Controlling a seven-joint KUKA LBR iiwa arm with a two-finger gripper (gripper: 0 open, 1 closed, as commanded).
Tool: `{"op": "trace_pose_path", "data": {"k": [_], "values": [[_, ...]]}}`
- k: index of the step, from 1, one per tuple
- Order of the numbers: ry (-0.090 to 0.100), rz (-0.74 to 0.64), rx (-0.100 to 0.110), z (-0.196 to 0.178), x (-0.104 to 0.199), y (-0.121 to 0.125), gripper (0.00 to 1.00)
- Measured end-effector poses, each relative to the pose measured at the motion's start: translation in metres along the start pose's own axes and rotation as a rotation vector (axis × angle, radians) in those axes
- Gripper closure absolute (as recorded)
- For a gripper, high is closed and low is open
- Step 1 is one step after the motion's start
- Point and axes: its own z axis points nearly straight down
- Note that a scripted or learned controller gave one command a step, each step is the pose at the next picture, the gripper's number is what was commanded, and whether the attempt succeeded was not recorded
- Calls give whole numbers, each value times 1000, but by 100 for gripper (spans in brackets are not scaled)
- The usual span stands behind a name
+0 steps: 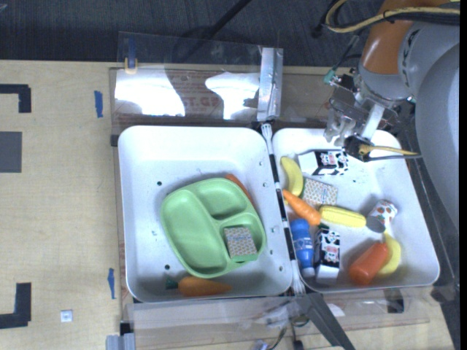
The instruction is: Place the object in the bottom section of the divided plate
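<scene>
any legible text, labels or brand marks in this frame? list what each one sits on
No text can be read in this frame.
Black-and-white carton at the back of the right bin: printed pattern, too blurred to read.
Second black-and-white carton near the blue bottle: print too small to read.
Blue bottle: label blurred.
Patterned block in the green divided plate: speckle pattern, no letters.

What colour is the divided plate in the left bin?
Light green, seen clearly in the camera view: the divided plate sits in the left bin.
</scene>
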Motion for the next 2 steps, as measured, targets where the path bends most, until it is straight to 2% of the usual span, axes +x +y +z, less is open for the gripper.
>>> {"op": "trace_pose_path", "data": {"k": [1,2], "values": [[0,0,0,0,0,0,0],[0,-108,-1,-19,-28,-3,0]]}}
